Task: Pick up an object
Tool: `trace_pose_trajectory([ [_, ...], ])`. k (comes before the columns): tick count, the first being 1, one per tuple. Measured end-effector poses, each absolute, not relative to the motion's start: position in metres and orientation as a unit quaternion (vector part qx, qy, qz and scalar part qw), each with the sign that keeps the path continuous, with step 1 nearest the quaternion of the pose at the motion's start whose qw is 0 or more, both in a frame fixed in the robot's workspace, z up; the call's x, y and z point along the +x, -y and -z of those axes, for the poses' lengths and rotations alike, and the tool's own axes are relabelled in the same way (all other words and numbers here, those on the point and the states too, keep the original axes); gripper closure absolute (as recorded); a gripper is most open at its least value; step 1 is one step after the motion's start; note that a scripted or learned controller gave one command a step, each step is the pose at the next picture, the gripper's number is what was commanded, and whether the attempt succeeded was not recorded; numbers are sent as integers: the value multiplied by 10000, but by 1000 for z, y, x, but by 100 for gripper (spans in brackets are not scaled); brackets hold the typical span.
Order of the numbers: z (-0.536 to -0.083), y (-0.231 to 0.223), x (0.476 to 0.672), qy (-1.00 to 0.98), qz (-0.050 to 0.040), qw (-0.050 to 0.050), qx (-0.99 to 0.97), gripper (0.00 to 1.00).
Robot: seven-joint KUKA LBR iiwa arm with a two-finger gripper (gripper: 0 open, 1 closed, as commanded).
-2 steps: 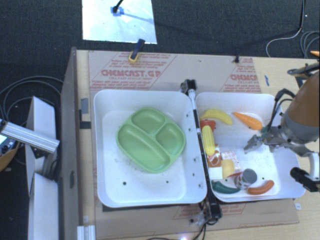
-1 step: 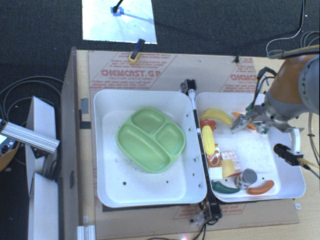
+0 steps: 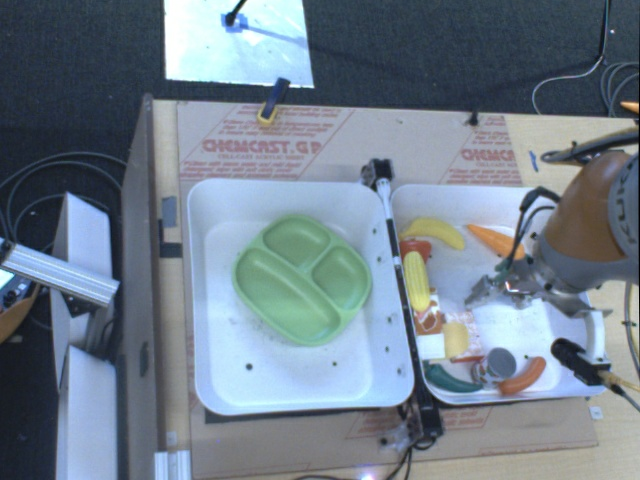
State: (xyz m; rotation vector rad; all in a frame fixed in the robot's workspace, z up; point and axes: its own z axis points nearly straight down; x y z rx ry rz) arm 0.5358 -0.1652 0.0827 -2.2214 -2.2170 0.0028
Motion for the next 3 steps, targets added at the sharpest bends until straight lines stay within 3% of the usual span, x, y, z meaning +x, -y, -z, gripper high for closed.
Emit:
trace_pose_trajectory([
  [1, -109, 97, 496, 7086, 1, -28, -7056, 0],
  [2, -118, 99, 498, 7081, 8, -19, -7061, 100],
  [3, -118, 99, 498, 7079, 7, -18, -7063, 0],
])
